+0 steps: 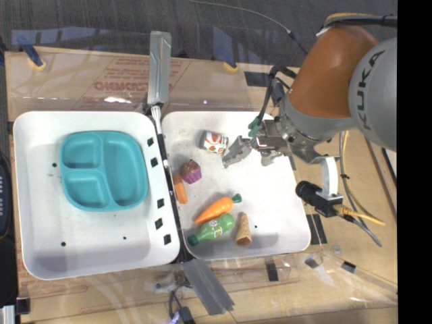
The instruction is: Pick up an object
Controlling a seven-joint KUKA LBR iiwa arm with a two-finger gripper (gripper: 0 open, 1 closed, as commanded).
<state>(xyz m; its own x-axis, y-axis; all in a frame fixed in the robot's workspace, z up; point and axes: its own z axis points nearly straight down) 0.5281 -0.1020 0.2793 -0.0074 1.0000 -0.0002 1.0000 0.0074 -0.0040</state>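
Since the task only says "an object", the likeliest pick looks to me like the small can lying on its side near the back of the right bin, because the gripper hangs just beside it, to its right. Nothing sits between the fingers as far as I can see, and honestly I can't tell whether the jaws are spread or closed from this angle. So I'd call the job barely started: nothing lifted, the whole grab and raise left to do.

Other stuff in that same bin: a purple toy just below the can, an orange stick-like piece along the left wall, then a carrot, a green bottle and a little cone bunched near the front. All of them lie flat on the bin floor.

The left bin holds a teal divided plate and that's about it. Both bins sit on a bench covered with clear plastic sheeting, tape strips here and there, and dark carpet-looking floor behind it.
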